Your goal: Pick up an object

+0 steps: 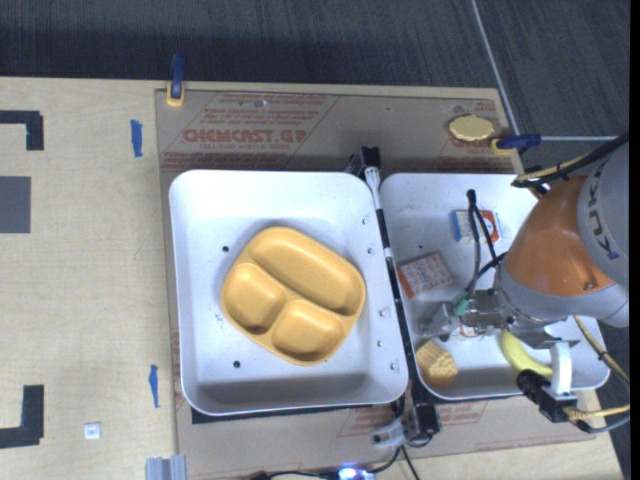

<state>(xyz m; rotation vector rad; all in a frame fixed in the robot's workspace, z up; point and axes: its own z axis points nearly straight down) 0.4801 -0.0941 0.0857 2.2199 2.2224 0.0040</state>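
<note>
My gripper (447, 320) hangs low over the middle of the right bin (420, 196), at the end of the grey arm with the orange band (555, 253). Just beyond it, toward the back left, lies a small red-and-white packet (424, 271). A tan round piece (437, 362) sits at the bin's front left corner, right below the gripper. To the right, partly under the arm, lies a yellow banana-like object (523, 356). A blue-and-white item (461, 225) rests near the back of the bin. Nothing shows plainly held in the gripper.
The left bin (200, 208) holds a large yellow divided plate (291, 293). A black divider bar (385, 248) runs between the bins. A tan disc (471, 127) lies on the board behind the right bin. Cables trail along the arm and the front right edge.
</note>
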